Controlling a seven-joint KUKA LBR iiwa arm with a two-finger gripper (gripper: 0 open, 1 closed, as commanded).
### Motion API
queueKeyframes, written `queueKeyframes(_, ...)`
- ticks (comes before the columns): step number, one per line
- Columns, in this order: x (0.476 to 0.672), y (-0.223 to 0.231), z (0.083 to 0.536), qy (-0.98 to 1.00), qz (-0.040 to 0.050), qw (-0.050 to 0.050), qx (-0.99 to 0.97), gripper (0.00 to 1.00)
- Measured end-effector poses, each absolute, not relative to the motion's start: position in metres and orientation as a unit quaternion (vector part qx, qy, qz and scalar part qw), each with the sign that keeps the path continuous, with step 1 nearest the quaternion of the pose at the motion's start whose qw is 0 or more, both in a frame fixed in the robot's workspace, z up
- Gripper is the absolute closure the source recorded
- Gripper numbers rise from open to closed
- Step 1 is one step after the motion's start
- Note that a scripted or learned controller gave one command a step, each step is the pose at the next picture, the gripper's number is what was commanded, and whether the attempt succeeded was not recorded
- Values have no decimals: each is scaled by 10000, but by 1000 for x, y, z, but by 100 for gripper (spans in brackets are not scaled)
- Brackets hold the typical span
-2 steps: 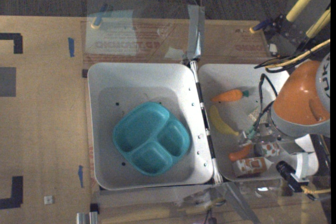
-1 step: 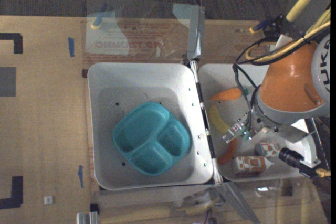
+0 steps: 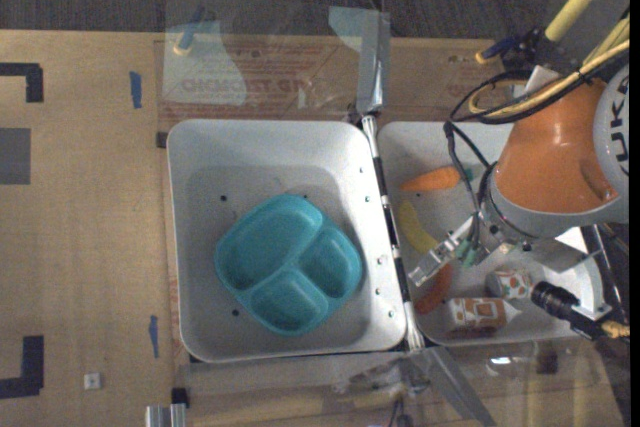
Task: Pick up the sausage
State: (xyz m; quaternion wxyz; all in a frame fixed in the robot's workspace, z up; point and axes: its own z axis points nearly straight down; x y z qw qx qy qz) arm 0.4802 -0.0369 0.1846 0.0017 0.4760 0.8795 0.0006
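Sausage [image 3: 434, 293], the reddish-brown piece, lies low in the right bin [image 3: 395, 150] by the divider, w/ the gripper [image 3: 447, 260] hanging just above and nearly touching its upper end; nothing sits between the fingers, and I can't tell how wide they're spread. So the approach looks about done but the grab and lift are left, imo. Carrot [image 3: 432, 180] and banana [image 3: 413, 227] sit further up the same bin, small boxes [image 3: 478, 313] to the sausage's right, teal tray [image 3: 288, 261] in the left bin [image 3: 190, 245].
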Motion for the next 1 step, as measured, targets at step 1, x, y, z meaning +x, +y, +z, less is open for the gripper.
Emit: queueKeyframes(1, 480, -44, 185, 9003, 2, 8, 4352, 0)
